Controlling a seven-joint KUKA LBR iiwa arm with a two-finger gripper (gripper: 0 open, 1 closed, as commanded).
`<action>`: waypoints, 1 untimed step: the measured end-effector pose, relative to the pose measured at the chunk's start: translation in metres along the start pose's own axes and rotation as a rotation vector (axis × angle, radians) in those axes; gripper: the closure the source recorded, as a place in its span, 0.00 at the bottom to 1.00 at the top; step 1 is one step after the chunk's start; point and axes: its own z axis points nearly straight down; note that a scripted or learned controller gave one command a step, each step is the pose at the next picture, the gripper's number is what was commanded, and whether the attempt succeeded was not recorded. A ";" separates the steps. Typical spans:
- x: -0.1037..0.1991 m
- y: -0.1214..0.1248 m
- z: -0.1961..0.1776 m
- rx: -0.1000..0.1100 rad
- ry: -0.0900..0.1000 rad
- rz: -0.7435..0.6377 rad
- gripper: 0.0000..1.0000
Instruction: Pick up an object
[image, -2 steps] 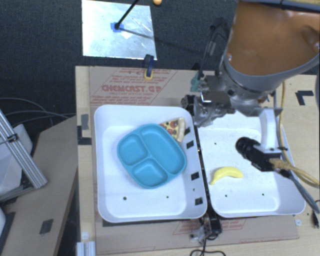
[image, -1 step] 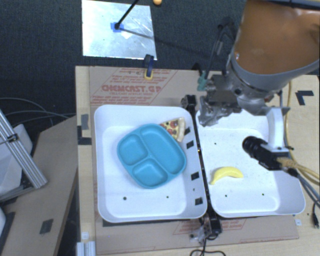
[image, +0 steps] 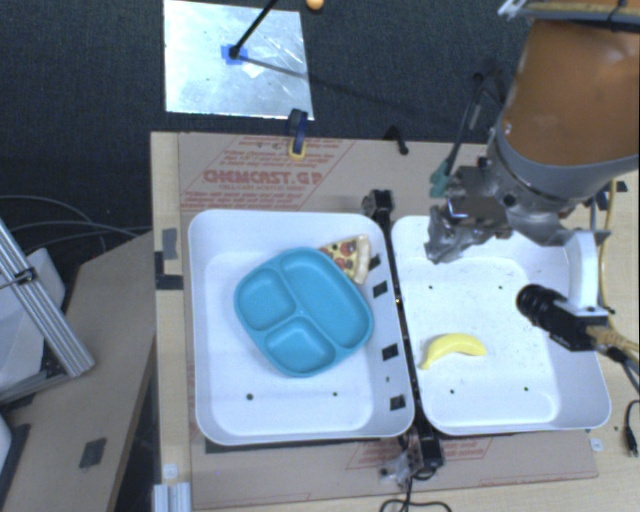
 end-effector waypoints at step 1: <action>0.072 0.001 -0.027 -0.003 0.003 -0.013 1.00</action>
